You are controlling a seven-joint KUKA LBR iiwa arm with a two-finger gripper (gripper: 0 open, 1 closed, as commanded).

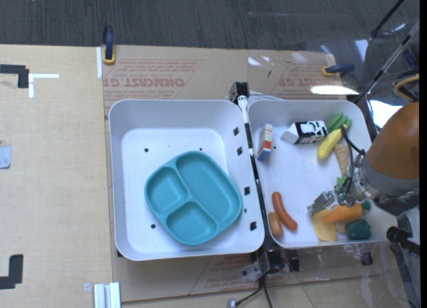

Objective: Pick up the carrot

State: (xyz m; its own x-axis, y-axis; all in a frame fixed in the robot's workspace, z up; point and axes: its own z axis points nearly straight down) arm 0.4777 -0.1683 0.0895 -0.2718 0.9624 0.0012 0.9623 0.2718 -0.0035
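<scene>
The carrot (341, 213) is an orange piece lying near the front right corner of the right bin (293, 167). My gripper (337, 200) comes in from the right and sits low, directly over the carrot's back edge and touching or nearly touching it. A grey metal part of the gripper sticks out to the carrot's left. The arm's wrist with its orange band (400, 147) hangs above the bin's right wall and hides what lies beneath it.
Around the carrot lie a yellow slice (325, 231), a dark green piece (358, 229) and two sausages (283, 211). Farther back are a banana (329, 145), green beans (338, 123), a black-and-white carton (310, 131) and a small box (265, 141). A teal divided plate (193, 197) lies in the left bin (133, 140).
</scene>
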